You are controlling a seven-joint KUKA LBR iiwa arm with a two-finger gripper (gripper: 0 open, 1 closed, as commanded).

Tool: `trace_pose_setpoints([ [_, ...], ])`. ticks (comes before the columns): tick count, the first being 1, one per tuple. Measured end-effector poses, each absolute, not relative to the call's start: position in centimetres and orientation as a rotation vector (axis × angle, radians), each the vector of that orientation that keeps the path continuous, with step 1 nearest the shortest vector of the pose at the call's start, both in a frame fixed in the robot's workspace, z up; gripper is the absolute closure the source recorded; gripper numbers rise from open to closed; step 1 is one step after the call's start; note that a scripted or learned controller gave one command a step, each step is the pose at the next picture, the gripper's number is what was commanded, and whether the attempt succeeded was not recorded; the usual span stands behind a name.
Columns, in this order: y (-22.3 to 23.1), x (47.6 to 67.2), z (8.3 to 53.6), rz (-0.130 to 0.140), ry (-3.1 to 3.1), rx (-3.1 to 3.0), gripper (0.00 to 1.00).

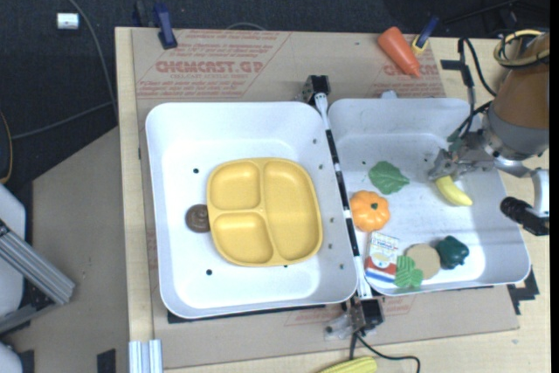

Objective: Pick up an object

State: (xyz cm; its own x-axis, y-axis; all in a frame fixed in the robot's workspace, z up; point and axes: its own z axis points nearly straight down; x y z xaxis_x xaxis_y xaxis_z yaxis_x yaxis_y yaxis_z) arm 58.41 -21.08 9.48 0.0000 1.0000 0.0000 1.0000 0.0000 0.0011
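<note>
Your gripper [456, 163] low in the right bin [410, 113], grip state unclear, just above the yellow banana [453, 191], long axis running upper-left to lower-right.

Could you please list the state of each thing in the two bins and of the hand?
yellow tray: upright, compartments bare, left bin.
brown disc: partly under the tray's left edge.
banana: lying flat, right bin.
hand: low, just above the banana.
pumpkin: upright.
green leaf: lying flat.
carton: lying on its side.
</note>
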Motion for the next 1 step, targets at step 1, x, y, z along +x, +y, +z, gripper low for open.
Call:
trace_pose_setpoints([
  [1,-13.44,59.05,8.48,0.001,2.224,2.221,1.0],
])
